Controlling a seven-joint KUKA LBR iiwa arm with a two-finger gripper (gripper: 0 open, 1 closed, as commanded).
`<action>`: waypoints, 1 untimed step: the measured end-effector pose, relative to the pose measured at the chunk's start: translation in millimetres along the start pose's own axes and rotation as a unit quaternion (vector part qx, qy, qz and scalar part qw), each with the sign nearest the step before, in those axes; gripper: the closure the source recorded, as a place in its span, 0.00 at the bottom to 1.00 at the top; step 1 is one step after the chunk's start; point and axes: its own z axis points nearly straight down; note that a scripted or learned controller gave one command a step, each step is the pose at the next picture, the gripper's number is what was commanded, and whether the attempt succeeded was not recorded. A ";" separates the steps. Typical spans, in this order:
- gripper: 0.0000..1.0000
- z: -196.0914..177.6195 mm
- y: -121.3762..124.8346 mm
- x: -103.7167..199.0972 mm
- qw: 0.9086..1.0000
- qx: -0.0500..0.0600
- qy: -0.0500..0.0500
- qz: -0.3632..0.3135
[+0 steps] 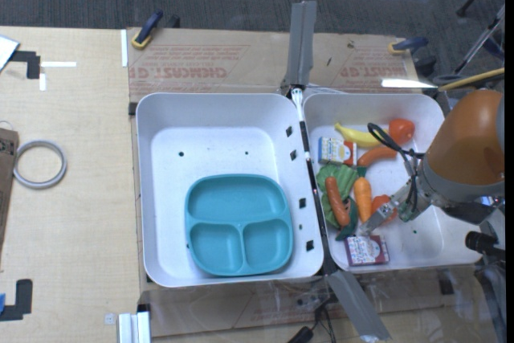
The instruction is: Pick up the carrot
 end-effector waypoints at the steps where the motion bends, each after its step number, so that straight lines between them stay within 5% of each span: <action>1: 0.00 -0.5 69.1 -12.9 1.000 0.000 -0.001 -0.008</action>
